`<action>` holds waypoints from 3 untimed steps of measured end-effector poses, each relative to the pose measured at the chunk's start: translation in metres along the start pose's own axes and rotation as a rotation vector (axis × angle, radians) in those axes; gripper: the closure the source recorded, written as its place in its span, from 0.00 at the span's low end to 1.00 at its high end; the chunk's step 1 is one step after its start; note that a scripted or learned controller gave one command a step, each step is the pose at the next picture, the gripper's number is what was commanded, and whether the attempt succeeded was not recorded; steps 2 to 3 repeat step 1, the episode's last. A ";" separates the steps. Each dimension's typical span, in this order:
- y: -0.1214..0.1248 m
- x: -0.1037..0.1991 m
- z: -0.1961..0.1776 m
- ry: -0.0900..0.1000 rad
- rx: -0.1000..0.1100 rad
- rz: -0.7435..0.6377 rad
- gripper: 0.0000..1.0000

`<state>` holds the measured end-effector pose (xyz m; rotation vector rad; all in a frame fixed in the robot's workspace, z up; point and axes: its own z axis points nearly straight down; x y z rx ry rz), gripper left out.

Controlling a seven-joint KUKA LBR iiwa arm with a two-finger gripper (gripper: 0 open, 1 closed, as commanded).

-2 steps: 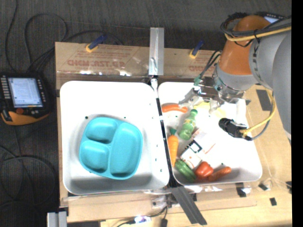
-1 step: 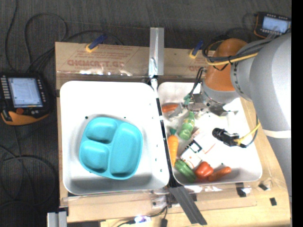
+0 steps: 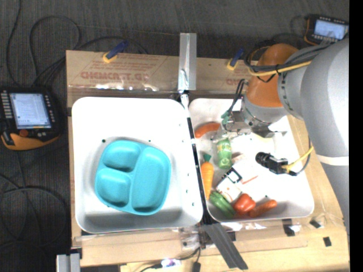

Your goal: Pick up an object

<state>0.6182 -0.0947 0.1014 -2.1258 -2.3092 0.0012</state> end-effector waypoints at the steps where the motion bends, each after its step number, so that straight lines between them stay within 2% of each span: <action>1: 0.055 0.053 -0.125 -0.004 -0.002 -0.092 1.00; 3: 0.055 0.053 -0.125 -0.004 -0.002 -0.092 1.00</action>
